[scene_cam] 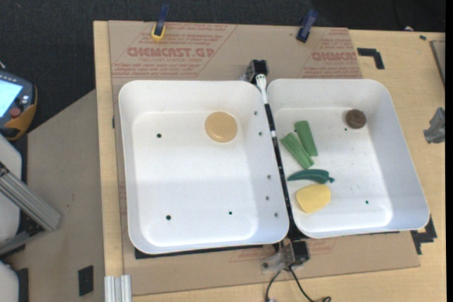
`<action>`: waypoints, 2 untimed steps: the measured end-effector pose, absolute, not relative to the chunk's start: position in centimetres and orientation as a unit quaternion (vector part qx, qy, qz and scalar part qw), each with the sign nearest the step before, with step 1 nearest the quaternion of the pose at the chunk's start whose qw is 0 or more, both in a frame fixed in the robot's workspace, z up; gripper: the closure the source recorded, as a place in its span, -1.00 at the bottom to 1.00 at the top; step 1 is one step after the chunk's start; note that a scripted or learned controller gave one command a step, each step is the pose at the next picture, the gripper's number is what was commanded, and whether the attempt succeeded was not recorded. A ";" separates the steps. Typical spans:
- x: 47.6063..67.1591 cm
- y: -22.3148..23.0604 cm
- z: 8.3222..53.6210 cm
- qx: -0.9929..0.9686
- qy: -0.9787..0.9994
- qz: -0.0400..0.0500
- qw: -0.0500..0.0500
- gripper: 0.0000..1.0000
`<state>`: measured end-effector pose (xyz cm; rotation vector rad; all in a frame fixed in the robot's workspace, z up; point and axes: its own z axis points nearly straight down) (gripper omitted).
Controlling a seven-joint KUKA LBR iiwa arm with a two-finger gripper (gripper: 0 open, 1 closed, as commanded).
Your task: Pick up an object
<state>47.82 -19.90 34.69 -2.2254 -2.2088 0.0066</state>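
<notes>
Lowest in the frame among the loose things, a yellow lump point(313, 198) with a smooth, rounded, slightly lopsided shape lies in the lower left part of the right bin point(396, 125). Just above it, almost touching, is a dark green curved pod point(310, 175), thin and glossy. Higher up lie two pale green sticks point(301, 141), blunt-ended and side by side, leaning toward each other. A small brown ball point(355, 119) with a dull surface sits well apart, near the bin's upper right corner.

In the left bin point(191, 187), a flat tan disc point(221, 126) rests alone in the upper middle. Both bins are shallow white plastic with rounded corners and small dark holes in the floor.

They stand on a brown cardboard sheet point(212, 46) printed with red letters, held at its top edge by two blue clamps point(161, 19).

At the right edge of the frame, beside the right bin, is a grey piece of the gripper point(435, 127); how wide it stands cannot be told.
</notes>
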 end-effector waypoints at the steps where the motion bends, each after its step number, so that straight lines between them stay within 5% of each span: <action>1: 48.4 -10.9 41.4 -0.704 -0.710 -0.003 -0.004 1.00; 2: 48.9 -5.6 23.0 -0.706 -0.709 0.004 0.007 1.00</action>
